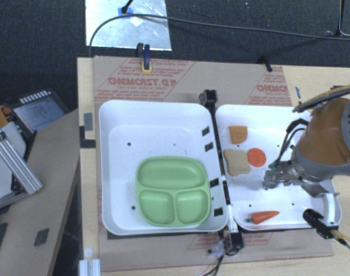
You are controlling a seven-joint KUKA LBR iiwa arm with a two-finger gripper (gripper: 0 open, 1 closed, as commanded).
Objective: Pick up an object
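Writing: red print reading "CHEMCAST GP" appears on the brown sheet (163,76) under the bins, once above the left bin and again, partly cut off, above the right bin. Bench (60,171): pale wood, carrying 2 shallow white bins side by side. Left bin (120,131): holds 1 light green plate (172,190) with 3 compartments, 1 long one at the far side and 2 smaller ones at the near side, lying toward the bin's near right corner. Right bin (267,117): holds 4 small items, namely 1 orange-brown square piece (238,134) near the far left, 1 tan piece shaped like a bread slice (236,162) just below it, 1 flat red-orange disc (256,157) touching the tan piece's right edge, and 1 orange carrot-shaped piece (264,217) lying along the near wall, point to the right. Arm: grey with an orange band, reaching in from the right; its hand (271,179) is low over the right bin's floor, just right of the tan piece and below the disc, with nothing visible between its parts; whether the hand is open or closed cannot be told. A yellow and black clamp (145,58) grips the sheet's far edge.
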